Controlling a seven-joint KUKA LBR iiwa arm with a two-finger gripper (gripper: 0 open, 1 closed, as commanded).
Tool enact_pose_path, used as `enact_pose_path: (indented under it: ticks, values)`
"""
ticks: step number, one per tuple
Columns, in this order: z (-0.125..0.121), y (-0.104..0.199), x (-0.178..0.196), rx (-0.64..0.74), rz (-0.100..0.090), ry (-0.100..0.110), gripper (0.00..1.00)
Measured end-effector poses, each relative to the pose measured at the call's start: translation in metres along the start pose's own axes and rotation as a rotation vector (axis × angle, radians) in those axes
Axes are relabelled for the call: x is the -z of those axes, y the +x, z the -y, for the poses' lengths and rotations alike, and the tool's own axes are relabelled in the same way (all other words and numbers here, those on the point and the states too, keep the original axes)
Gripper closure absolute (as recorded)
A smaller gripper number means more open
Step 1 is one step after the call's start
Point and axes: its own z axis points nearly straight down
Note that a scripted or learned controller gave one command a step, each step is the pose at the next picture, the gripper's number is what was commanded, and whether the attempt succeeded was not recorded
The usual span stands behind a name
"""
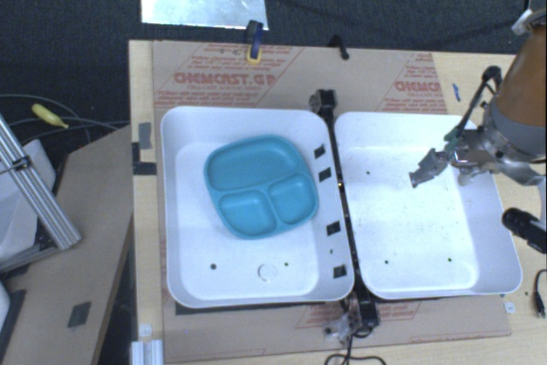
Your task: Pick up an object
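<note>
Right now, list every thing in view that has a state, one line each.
Blue plate: upright, lying flat in the left bin, untouched.
Gripper: above the right bin, nothing visible between its fingers.
Arm: reaching in from the right.

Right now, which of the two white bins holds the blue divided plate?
The left bin, farther from the gripper; the blue divided plate lies in it.

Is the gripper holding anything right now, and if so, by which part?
Nothing is held. The gripper hangs over the right bin with nothing between its fingers; the blue plate lies apart in the left bin.
</note>
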Motion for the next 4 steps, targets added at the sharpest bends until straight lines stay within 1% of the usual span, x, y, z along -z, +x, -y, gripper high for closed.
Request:
enact_pose_path:
  ticks: [1,2,3,4]
  values:
    - [-0.013,0.096,0.06,0.01,-0.002,-0.007,0.0]
    - [0.036,0.153,0.032,0.007,-0.002,0.004,0.0]
    - [-0.002,0.197,-0.032,0.005,-0.001,0.005,0.0]
    - [0.004,0.241,0.184,0.005,-0.007,-0.019,0.0]
